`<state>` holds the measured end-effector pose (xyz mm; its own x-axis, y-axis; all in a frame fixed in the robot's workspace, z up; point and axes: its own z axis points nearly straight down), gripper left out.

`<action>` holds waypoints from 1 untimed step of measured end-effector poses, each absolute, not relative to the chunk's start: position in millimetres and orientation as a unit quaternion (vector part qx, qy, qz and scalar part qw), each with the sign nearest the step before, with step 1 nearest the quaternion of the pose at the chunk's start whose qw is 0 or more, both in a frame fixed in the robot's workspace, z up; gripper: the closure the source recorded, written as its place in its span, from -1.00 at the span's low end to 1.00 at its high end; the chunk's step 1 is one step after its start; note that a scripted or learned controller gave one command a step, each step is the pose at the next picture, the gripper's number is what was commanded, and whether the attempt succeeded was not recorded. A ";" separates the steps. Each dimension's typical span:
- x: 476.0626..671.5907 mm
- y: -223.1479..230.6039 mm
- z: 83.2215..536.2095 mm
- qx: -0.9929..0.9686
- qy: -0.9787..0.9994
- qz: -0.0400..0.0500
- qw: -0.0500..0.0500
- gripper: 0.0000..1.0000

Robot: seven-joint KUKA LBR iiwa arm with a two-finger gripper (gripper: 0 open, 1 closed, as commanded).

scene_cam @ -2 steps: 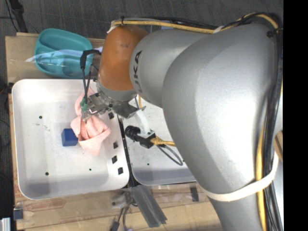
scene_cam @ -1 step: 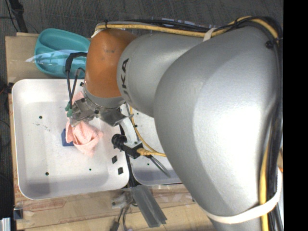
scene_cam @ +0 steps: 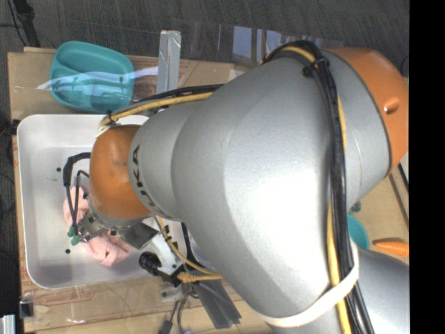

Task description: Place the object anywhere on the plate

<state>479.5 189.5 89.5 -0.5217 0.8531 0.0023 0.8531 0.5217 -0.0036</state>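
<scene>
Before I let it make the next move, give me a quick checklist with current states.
1. Gripper over the left bin: ok.
2. Pink object located, low in that bin under the wrist: ok.
3. Object between the fingers: cannot tell, the wrist hides them.
4. Plate located: cannot tell, the arm blocks much of the bench.
5. Cables free of the bin wall: cannot tell.
</scene>
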 end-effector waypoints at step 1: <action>506.4 152.0 154.3 -0.454 -0.891 0.002 0.002 1.00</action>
